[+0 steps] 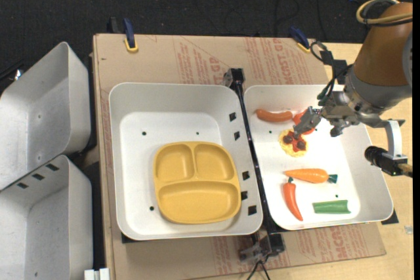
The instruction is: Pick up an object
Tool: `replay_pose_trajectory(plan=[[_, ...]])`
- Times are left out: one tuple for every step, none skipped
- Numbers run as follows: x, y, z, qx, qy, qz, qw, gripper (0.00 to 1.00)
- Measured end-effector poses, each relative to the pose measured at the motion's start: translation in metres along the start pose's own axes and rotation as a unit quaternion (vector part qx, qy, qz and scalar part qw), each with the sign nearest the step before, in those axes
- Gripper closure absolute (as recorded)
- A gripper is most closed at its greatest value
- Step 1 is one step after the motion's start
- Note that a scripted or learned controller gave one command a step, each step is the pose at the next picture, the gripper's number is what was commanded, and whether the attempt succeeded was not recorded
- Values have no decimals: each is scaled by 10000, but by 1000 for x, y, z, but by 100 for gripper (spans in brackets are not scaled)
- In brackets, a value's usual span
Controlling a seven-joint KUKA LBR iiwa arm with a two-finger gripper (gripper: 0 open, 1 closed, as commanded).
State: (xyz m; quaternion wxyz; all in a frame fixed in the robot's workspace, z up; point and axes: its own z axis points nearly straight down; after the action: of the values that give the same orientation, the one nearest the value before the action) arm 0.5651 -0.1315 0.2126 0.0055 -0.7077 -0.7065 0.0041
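In the right bin lie several toy foods. A small yellow pizza slice with dark toppings sits near the middle. An orange-red sausage lies at the back, with a small red piece beside it. Toward the front are an orange carrot, a red chili pepper and a green block. My gripper reaches in from the right and hangs low over the pizza slice's right edge, partly hiding the red piece. Nothing visibly hangs from it.
The left bin holds a yellow divided plate. A black divider strip runs between the two bins. Spare white bins stand off the bench at the left. Blue clamps hold the cardboard's back edge.
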Motion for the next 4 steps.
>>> replay_pose_trajectory(plan=[[0, 3, -7, -65, -9, -14, 10000, 0], [4, -6, 42, -43, -6, -4, 10000, 0], [4, -2, 86, -47, -8, -4, 10000, 0], [4, -2, 123, -49, -7, -4, 10000, 0]])
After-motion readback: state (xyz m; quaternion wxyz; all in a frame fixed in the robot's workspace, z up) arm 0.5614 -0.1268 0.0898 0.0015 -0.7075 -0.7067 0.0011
